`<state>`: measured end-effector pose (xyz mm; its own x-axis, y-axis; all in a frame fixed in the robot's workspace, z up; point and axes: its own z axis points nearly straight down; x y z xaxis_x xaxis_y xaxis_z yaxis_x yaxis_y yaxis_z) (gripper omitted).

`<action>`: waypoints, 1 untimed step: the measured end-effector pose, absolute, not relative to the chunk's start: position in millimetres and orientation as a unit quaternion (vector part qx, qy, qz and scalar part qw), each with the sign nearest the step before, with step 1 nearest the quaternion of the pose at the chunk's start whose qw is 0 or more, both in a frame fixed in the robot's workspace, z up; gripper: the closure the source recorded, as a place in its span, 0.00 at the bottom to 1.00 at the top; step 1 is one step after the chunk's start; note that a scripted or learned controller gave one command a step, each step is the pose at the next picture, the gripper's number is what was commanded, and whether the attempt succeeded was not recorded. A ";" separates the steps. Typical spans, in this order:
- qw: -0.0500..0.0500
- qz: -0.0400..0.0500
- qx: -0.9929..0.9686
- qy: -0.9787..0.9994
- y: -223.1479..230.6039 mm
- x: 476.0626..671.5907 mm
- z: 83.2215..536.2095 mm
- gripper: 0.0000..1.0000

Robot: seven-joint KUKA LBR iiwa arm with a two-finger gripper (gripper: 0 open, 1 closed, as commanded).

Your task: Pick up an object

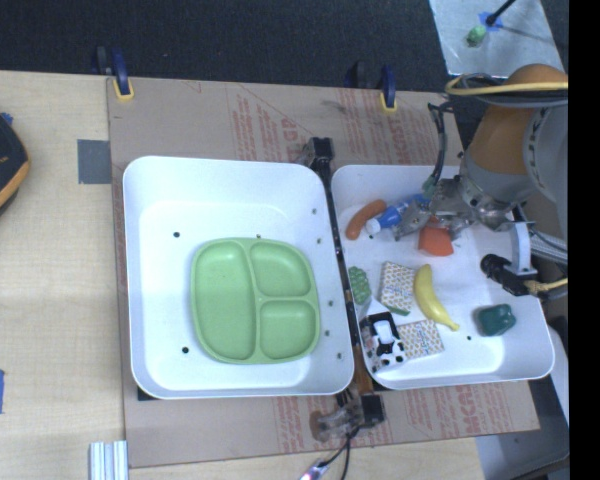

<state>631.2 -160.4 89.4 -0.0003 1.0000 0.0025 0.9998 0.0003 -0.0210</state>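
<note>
Right bin [525, 363], near edge: black-white cow-pattern item [382, 340] at near-left corner, patterned card [421, 338] beside it. Mid-bin: yellow banana [432, 297], second patterned card [398, 285], small green item [360, 285] at left wall, dark teal object [496, 319] toward right edge. Far part: red-orange block [436, 241], orange carrot-like piece [364, 219], blue-white item [395, 218]. Tool [450, 218] low over far part, just above block; open or closed: cannot tell. Left bin [160, 198]: green divided plate [255, 300], centre.
</note>
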 end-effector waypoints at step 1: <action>0.001 0.002 -0.706 -0.708 -146.5 581.5 92.7 0.00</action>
